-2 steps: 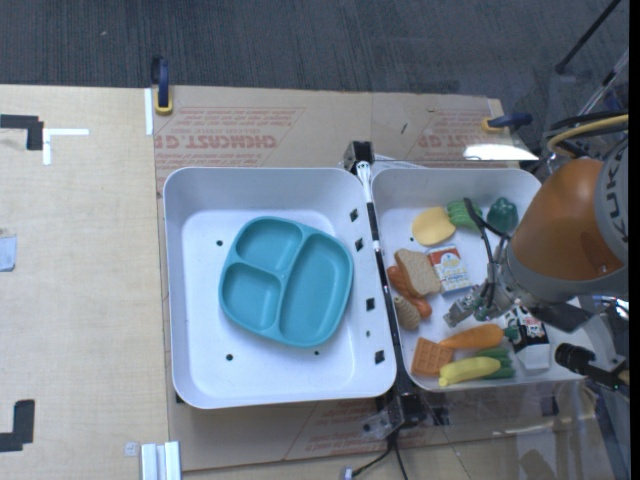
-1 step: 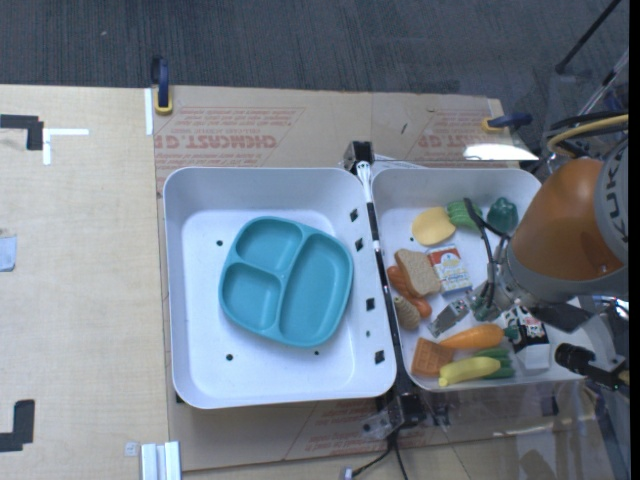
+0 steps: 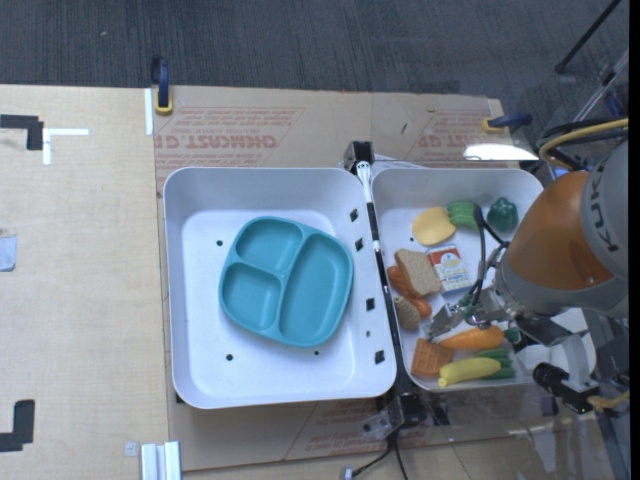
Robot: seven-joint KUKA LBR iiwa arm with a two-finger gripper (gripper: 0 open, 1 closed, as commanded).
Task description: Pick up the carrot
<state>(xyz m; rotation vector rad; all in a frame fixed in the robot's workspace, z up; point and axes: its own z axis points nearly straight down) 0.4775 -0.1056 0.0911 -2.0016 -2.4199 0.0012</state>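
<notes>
While the carrot (image 3: 478,339) lies in the right bin (image 3: 400,196) just beside the banana (image 3: 470,370), the pincer (image 3: 462,315) hovers at its left end, its state I cannot tell, so it may grip the banana instead.

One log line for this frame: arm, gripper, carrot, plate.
arm: over right bin | gripper: low, at carrot, grasp unclear | carrot: lying in bin above banana | teal plate: left bin
</notes>
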